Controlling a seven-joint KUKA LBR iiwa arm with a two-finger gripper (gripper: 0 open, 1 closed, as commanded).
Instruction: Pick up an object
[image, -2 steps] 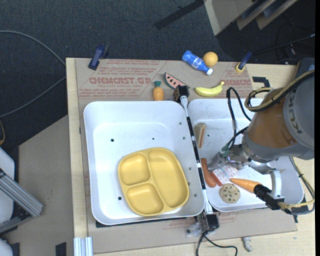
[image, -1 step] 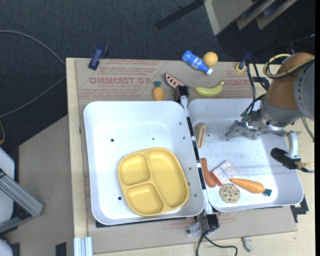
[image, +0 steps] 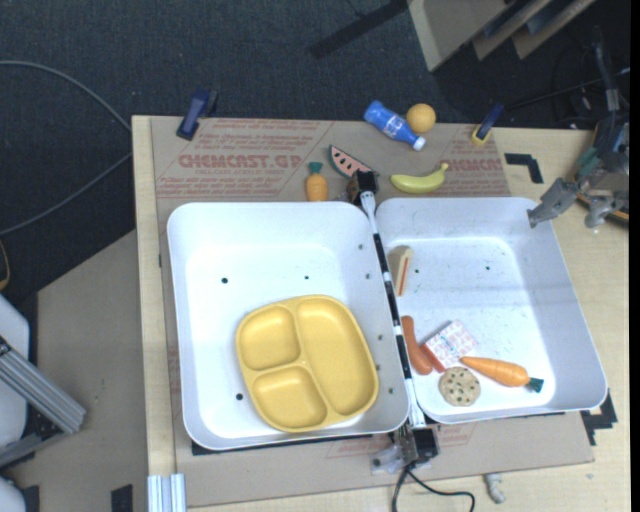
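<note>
Carrot (image: 497, 371), near-right of right bin (image: 560, 300): light, stiff, smooth plastic toy; grip mid-body across width; end effector (image: 585, 195) far right, state can't tell.

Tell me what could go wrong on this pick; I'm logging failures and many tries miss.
Three risks, as judgements:
1. The carrot, cookie and red-and-white packet lie crowded together in the right bin, so the hand might nudge or catch a neighbour.
2. The hot dog and sandwich piece sit against the bin's left wall, leaving little room for a finger.
3. The cookie lies flat and low, so it may slip out.
</note>
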